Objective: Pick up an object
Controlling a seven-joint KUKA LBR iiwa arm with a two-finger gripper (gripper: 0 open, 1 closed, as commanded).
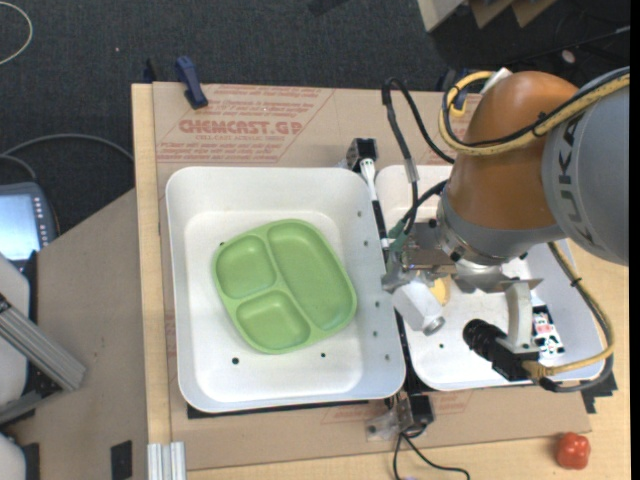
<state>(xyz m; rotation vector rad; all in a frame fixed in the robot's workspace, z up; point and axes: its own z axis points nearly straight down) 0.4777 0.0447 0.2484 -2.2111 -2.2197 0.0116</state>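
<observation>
While one arm (510,138) overhangs the right bin (450,368), one green tray (285,285) in left bin (185,268), jaws perhaps closed, cannot tell.

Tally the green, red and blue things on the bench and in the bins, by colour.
Green: 1, the divided plate in the left bin.
Red: 1, a small object on the bench outside the bins.
Blue: 1, a clip near the bench's far edge.
Total: 3.
</observation>
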